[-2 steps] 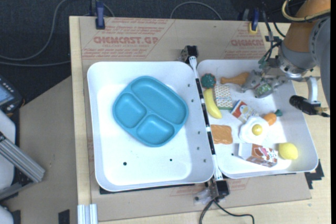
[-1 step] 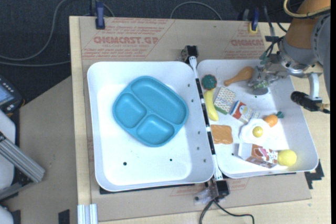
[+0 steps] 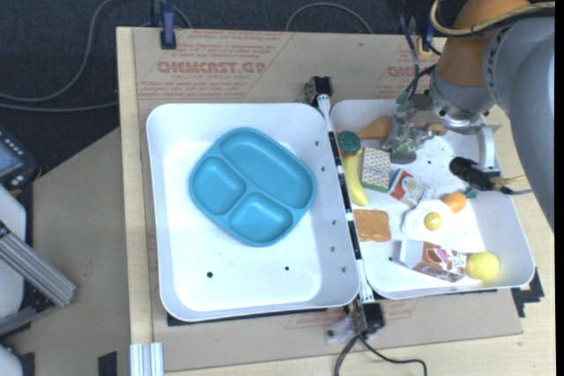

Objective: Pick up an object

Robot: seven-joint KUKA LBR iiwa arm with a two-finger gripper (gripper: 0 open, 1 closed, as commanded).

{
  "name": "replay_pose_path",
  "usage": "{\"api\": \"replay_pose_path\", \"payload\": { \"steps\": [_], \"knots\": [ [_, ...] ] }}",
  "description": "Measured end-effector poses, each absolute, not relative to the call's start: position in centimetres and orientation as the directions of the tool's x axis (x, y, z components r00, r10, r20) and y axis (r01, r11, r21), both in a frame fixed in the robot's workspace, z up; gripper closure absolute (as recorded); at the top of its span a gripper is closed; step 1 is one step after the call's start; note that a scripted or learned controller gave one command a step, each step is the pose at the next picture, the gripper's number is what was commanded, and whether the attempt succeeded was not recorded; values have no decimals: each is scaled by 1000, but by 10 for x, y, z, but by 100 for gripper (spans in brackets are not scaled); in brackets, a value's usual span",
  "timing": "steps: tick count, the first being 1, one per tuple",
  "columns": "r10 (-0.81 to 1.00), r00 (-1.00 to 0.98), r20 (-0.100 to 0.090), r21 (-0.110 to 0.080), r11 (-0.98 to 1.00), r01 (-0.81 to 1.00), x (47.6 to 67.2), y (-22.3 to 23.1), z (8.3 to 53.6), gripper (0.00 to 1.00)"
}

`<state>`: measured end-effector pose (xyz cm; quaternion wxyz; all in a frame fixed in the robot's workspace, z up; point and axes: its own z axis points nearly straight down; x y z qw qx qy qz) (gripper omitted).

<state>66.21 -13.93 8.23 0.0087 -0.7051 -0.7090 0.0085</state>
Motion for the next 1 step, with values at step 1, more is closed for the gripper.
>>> {"api": "replay_pose_path", "payload": {
  "steps": [1],
  "knots": [
    [1000,3,2,-5,-3,1000,582,-123,123,100]
  ]
}}
